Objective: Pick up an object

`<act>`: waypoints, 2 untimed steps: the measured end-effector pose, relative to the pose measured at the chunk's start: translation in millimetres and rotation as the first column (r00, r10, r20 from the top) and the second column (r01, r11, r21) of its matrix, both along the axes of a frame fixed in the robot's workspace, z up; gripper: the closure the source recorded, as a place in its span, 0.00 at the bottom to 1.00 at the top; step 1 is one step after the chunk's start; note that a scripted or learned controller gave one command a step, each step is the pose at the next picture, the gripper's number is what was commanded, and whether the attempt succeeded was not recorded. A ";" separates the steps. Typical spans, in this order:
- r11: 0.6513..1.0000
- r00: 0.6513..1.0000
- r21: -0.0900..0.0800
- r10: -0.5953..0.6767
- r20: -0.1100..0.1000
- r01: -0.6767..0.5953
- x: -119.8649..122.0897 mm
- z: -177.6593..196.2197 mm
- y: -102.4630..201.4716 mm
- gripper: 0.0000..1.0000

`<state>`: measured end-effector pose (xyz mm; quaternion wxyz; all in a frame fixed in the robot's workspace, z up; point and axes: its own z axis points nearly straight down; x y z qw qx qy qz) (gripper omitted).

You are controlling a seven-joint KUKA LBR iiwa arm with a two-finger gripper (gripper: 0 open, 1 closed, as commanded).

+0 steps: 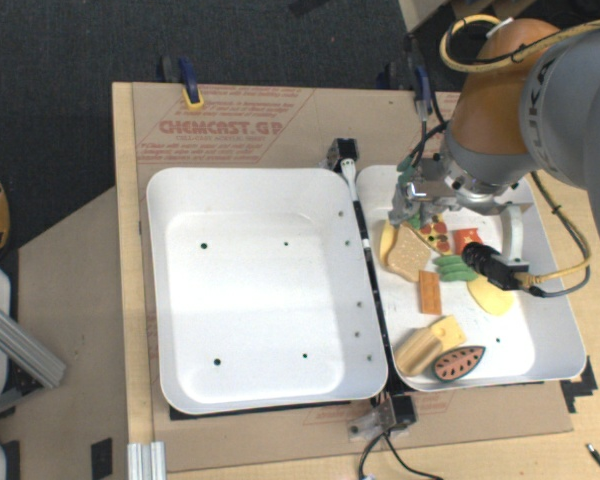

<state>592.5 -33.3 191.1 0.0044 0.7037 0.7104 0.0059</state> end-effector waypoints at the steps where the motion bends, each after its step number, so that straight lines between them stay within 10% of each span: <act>1: 1.000 1.000 -0.002 -0.003 -0.008 0.003 33.5 10.4 58.9 1.00; 2: 1.000 1.000 0.000 -0.005 0.004 0.005 39.1 158.2 84.6 1.00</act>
